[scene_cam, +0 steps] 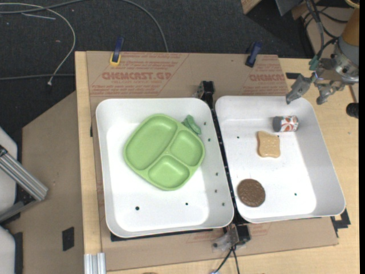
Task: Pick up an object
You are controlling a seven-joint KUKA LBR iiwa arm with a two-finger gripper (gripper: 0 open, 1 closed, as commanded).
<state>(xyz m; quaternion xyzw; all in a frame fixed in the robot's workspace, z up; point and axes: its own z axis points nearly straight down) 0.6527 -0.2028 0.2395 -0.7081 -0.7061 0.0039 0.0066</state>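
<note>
Floor: dark carpet, grey cables (68, 24) at left.
Desk (171, 73): brown board, 2 white bins.
Left bin (114, 210): green divided plate (164, 151).
Right bin (319, 170): small can (286, 124), toast slice (268, 144), brown cookie (251, 192).
Hand (311, 93): fingers spread, gripping nothing, above right bin's far corner, near can.
Arm: cut off at right.
</note>
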